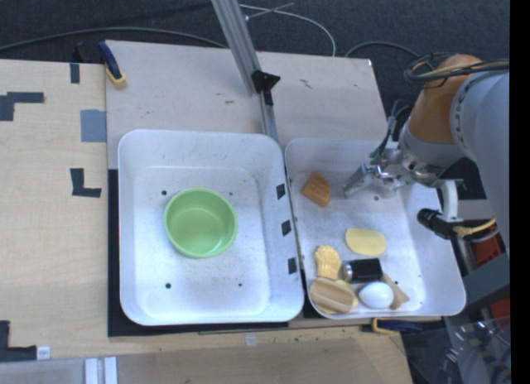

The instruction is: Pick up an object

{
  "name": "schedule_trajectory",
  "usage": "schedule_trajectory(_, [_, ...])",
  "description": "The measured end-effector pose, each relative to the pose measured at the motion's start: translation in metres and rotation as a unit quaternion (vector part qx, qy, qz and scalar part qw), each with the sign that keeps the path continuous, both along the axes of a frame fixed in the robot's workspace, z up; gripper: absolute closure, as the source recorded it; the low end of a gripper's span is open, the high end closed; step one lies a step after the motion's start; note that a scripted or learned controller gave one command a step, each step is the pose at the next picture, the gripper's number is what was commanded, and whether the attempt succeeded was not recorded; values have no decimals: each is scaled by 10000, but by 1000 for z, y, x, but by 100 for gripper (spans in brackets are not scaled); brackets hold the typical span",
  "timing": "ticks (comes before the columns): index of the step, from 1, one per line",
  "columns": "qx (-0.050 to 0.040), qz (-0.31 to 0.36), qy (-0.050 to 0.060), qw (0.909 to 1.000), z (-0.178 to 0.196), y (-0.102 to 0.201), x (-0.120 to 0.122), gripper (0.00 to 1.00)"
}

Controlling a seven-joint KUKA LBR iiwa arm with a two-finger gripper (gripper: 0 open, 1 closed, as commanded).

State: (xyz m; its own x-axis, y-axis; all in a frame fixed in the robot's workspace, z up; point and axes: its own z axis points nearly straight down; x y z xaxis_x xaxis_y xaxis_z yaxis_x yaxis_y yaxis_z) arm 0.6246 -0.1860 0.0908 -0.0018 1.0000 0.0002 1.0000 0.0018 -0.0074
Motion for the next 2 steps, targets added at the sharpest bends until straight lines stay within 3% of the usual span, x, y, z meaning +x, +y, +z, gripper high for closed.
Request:
schedule_trajectory(1, [-4, 7, -26, 10000, 14, 0, 2, 100])
schedule_trajectory(2, [-9, -1, -57, 10000, 74, -2, 10, 100])
